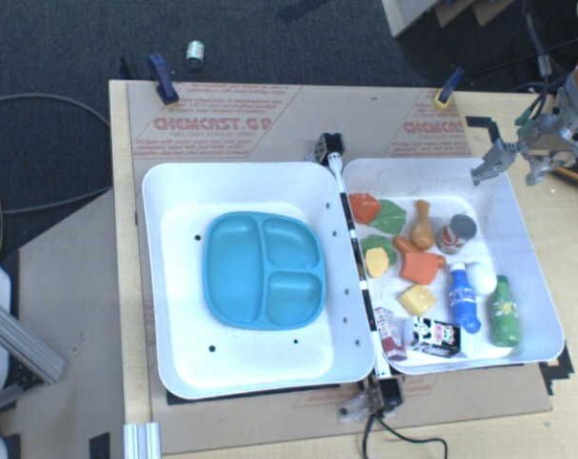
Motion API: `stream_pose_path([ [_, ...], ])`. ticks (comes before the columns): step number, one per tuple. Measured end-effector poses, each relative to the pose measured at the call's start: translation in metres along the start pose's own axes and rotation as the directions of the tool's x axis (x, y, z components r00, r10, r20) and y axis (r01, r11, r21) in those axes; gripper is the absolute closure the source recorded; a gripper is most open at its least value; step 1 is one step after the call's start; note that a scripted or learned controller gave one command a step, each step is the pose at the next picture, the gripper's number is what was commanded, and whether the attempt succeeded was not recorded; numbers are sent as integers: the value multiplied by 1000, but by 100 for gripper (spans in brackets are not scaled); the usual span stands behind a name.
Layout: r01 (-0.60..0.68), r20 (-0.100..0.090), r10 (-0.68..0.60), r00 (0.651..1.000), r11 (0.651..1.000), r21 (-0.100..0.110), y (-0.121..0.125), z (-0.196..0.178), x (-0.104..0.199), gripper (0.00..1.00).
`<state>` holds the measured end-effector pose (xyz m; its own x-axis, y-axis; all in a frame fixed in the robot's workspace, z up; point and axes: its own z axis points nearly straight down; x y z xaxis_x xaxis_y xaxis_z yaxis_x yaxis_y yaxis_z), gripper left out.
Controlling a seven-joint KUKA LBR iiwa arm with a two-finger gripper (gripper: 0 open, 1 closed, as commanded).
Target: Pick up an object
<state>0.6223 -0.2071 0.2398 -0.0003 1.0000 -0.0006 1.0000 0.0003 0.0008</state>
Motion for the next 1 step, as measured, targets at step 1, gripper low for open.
stream_pose_path([
  [1,0,3,0,1000,1000,-6,-24,104,46,0],
])
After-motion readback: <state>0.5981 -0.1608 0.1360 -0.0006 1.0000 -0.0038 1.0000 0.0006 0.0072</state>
